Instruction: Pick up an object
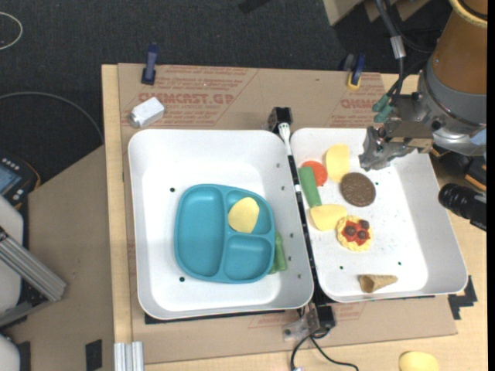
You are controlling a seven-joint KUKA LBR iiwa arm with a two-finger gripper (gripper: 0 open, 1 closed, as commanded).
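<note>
In the right bin [433,238] lie several toy foods: a brown round cookie [357,189], a pale yellow piece [336,162], a red piece [314,168], a green stick [309,185], a yellow wedge [326,216], a small pizza with red dots [355,234] and a tan cone [377,283]. My gripper [370,159] hangs over the bin's upper part, just above and right of the cookie, beside the pale yellow piece. I see nothing between its fingers.
The left bin [155,168] holds a teal divided plate [201,234] with a yellow piece [244,215] in its upper right compartment and a green item [279,255] at its right edge. A white block [147,112] lies on the cardboard behind. Blue clamps [150,62] stand at the back edge.
</note>
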